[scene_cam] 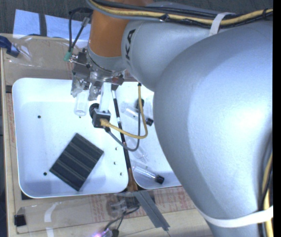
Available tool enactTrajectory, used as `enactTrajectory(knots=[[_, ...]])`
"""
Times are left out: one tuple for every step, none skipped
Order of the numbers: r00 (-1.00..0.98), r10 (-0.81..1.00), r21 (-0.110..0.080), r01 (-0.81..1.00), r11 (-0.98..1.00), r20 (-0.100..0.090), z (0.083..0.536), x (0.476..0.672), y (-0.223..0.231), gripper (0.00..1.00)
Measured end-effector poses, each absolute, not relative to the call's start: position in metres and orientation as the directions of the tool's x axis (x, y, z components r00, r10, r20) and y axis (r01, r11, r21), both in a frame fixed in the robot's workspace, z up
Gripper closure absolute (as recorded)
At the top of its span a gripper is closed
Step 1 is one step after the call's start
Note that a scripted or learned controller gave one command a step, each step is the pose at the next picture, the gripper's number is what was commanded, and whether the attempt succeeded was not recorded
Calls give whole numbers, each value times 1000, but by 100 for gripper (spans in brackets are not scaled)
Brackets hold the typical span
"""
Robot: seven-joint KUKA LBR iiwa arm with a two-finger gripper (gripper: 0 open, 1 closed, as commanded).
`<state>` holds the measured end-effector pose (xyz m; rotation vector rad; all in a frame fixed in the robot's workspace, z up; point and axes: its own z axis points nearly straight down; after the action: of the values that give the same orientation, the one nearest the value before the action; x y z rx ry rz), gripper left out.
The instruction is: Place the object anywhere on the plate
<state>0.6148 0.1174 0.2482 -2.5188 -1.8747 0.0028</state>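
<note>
A dark ribbed rectangular plate lies flat in the left bin, toward its front. My gripper hangs over the back middle of that bin, above and behind the plate and apart from it. A clear tube with a black cap lies in the right bin near its front edge. Another small clear piece with a dark end rests farther back in that bin, partly hidden by the arm's cable.
The arm's large grey body covers most of the right bin. A yellow cable loop hangs from the wrist across the divider between the bins. Tape and loose clutter sit on the bench in front.
</note>
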Motion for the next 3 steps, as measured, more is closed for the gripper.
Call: enactTrajectory(knots=[[-338,941,0,941,338,-1,275,656,147,100],[-390,921,-8,921,390,1,176,592,160,100],[-656,755,0,755,656,-2,379,580,155,100]])
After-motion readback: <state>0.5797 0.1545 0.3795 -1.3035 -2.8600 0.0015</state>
